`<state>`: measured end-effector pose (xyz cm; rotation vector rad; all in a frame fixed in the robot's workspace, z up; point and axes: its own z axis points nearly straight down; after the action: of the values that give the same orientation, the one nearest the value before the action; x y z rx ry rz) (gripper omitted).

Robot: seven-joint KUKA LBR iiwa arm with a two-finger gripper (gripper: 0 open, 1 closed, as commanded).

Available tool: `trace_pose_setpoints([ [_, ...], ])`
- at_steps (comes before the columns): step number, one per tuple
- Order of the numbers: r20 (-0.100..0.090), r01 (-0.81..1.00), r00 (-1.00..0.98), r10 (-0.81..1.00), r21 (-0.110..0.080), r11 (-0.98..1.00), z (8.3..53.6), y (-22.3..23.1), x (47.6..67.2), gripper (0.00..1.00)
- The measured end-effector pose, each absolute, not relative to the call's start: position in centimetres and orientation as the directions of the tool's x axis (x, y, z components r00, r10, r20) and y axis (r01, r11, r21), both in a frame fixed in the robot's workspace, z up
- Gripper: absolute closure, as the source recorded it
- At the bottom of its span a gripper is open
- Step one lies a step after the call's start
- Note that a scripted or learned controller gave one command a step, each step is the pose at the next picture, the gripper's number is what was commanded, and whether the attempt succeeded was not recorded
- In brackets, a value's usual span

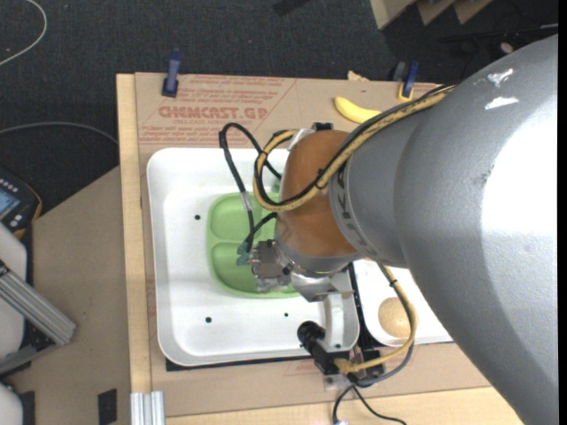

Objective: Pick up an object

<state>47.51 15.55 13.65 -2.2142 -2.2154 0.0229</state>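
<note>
camera view has a green dish (232, 237) lying in the left white bin (177, 264), partly under the arm's wrist. gripper (266, 268) sits at the dish's right edge; its opening cannot be told. a yellow banana (354, 110) lies beyond the bins.

Glossy white plastic bin (177, 264), matt green plastic dish (232, 246), smooth grey arm (469, 211), cardboard-ish bench (213, 104).
</note>
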Motion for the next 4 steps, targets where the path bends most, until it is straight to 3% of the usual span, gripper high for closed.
trace_pose_setpoints([
  [1, 0.006, 1.0, -0.006, 1.0, 0.018, 0.006, 24.5, 21.8, 57.7, 1.0],
  [2, 0.009, 1.0, -0.003, 1.0, 0.02, 0.003, 45.1, 22.5, 56.5, 1.0],
  [3, -0.003, 1.0, 0.0, 1.0, -0.01, 0.0, 36.3, 22.4, 52.4, 1.0],
  [4, 0.007, 1.0, -0.003, 1.0, 0.013, 0.002, 48.0, 22.4, 50.8, 1.0],
])
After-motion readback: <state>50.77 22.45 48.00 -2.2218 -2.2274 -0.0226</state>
